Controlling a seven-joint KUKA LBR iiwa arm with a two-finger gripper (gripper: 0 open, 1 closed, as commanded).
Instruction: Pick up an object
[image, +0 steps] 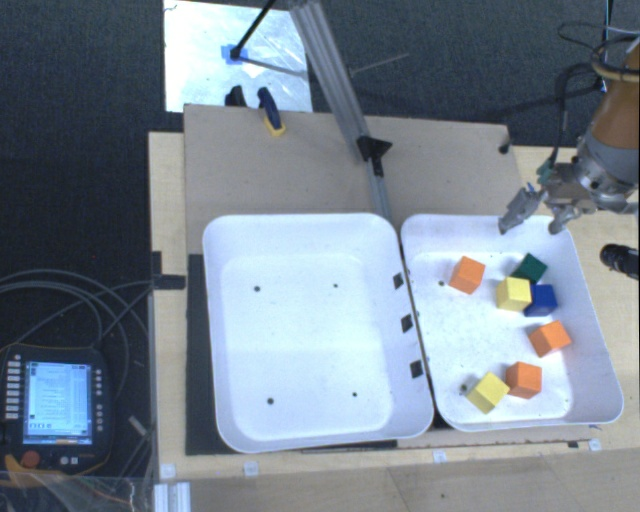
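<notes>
I see two bins (300, 235) of smooth white plastic with a slight gloss. The blocks (514, 293) look like painted wood, matt. The bench (440, 155) is matt brown board. The gripper (538, 212) looks like dull grey metal. The floor (80, 120) is rough dark carpet.

Seven small blocks lie loose in the right bin (590, 300), none lifted. An orange cube (467, 274) sits apart toward the bin's left. A green cube (530, 267), a yellow cube (514, 293) and a blue cube (542, 298) cluster tightly together, apparently touching. Just below them lies a second orange cube (549, 337), turned at an angle. Near the front edge, a third orange cube (523, 379) rests beside a tilted yellow block (488, 391).
</notes>
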